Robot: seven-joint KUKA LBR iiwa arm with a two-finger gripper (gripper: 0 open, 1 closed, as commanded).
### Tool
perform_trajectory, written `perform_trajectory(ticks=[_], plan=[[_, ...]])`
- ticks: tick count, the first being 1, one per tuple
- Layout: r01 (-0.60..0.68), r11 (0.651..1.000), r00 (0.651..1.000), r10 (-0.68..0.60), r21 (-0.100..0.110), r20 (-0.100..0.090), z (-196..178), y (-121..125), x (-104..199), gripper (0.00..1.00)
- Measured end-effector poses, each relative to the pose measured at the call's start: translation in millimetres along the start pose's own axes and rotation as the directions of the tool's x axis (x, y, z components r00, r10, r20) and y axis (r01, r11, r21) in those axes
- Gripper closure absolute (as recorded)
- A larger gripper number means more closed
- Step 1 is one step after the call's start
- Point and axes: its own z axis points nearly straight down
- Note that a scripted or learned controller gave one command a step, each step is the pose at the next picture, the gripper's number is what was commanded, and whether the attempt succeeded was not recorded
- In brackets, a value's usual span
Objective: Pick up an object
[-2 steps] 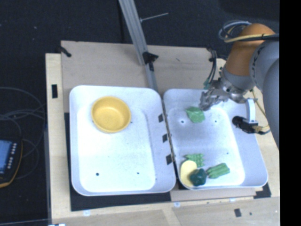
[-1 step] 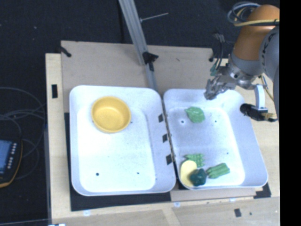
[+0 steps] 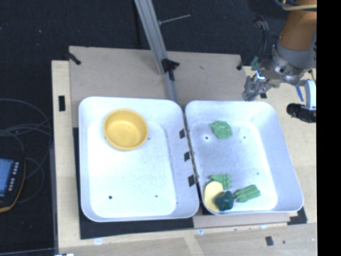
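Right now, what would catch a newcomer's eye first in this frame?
The yellow bowl stands out, alone in the upper left of the left bin. Next comes the cluster of small green and yellow items crowded into the near corner of the right bin, with one green piece apart higher up. The gripper hangs just beyond that bin's far right corner.

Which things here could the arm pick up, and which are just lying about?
Could be picked: yellow bowl, green piece, cluster of small green and yellow items in the right bin's near corner.
Lying about: bins, metal post, cables, handset.
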Motion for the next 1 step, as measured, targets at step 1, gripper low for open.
perform_trajectory(ticks=[1], plan=[[0.0, 1.0, 1.0, 0.0, 0.002, -0.001, -39.4, 0.7, -0.5, 1.0]])
